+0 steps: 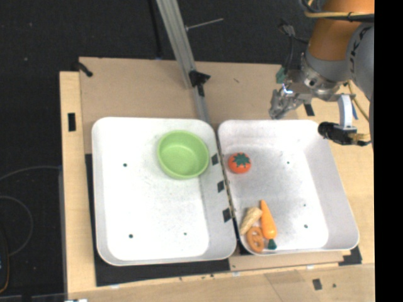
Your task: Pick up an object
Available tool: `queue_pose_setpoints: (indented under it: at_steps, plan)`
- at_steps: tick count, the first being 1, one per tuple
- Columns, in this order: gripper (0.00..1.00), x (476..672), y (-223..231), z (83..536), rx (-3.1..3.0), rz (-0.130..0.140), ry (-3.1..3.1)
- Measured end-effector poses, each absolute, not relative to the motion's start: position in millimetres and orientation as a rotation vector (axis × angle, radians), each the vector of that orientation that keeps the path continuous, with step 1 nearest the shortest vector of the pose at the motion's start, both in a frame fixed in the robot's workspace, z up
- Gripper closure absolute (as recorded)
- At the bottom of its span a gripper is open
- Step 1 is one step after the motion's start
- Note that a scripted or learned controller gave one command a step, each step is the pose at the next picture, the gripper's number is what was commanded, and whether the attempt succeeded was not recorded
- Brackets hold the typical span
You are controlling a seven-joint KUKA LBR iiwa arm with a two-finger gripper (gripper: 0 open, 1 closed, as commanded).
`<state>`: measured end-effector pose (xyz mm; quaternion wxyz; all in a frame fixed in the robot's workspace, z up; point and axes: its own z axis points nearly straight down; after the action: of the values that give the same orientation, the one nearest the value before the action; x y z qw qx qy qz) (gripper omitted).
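A grey arm with an orange band reaches in from the right, its gripper hanging over the far edge of the right bin, just beyond the rim. From this slanted angle the fingertips are small and dark, and whether the jaws stand wide or narrow cannot be told; nothing shows between them. In the right bin, a red tomato sits near the left wall, well apart from the gripper. At the bin's near left corner an orange carrot lies touching a pale yellowish piece, possibly a banana, with a round orange item just beside them. In the left bin, a green bowl stands upright toward the far right corner.
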<state>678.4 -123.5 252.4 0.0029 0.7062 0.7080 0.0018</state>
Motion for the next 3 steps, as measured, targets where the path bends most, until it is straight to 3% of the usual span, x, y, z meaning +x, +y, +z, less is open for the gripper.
queue_pose_setpoints:
  at_steps: [1,3]
  plan:
    - [1.0,679.5,-125.1,302.1,2.212,0.006,2.222]
    - [1.0,649.9,-26.3,297.0,2.214,0.001,2.229]
